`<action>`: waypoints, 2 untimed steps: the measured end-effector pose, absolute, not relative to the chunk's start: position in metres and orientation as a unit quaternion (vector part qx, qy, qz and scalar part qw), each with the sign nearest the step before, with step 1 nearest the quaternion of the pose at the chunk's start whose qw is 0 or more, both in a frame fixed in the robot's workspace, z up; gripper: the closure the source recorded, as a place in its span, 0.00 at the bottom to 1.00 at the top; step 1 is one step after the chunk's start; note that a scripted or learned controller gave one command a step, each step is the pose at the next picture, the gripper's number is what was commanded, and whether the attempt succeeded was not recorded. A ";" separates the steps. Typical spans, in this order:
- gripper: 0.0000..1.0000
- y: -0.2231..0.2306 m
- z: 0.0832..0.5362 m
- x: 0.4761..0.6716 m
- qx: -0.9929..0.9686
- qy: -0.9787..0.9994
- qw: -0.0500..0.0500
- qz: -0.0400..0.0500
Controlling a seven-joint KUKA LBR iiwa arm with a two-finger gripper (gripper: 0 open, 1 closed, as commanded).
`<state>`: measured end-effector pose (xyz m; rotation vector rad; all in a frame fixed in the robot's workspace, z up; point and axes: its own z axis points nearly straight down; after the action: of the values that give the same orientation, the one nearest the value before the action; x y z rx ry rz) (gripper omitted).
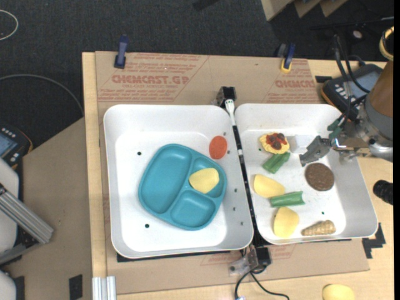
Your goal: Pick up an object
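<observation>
Two white bins sat side by side on a cardboard-topped bench.
From the right, the gripper [314,150] hung open and empty over the right bin [359,195], just above a brown disc [319,176]; a yellow piece [204,180] lay in the blue tray [170,195].

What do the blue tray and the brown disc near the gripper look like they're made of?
Blue tray: probably moulded plastic, smooth with a soft sheen, rounded compartment walls in one uniform colour. Brown disc: likely plastic or rubber toy food, matte and finely speckled, flat with an even round edge; too small to tell which.
</observation>
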<state>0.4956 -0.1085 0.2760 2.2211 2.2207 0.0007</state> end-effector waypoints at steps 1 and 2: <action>1.00 -0.108 0.287 0.496 0.707 0.707 0.002 0.001; 1.00 -0.071 0.367 0.501 0.705 0.709 0.004 0.003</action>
<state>0.5005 -0.0709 0.3671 2.2098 2.2221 0.0108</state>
